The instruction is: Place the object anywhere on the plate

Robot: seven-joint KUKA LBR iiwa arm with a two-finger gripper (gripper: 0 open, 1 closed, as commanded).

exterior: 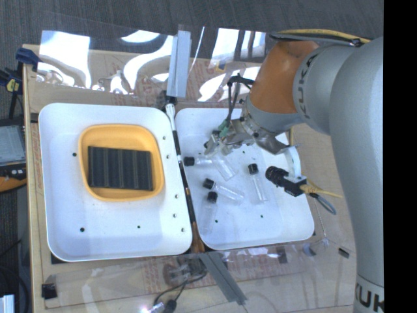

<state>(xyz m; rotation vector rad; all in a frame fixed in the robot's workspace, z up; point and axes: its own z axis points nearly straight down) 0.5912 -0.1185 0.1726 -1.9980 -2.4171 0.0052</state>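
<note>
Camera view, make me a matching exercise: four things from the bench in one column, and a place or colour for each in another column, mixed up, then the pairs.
Things:
1. plate
2. gripper
3. orange band
4. black rack

Places or colours:
A. above the arm's wrist
B. lying on the plate
C. yellow, in the left bin
D. over the right bin, among small clear tubes

Pairs: 1-C, 2-D, 3-A, 4-B
</note>
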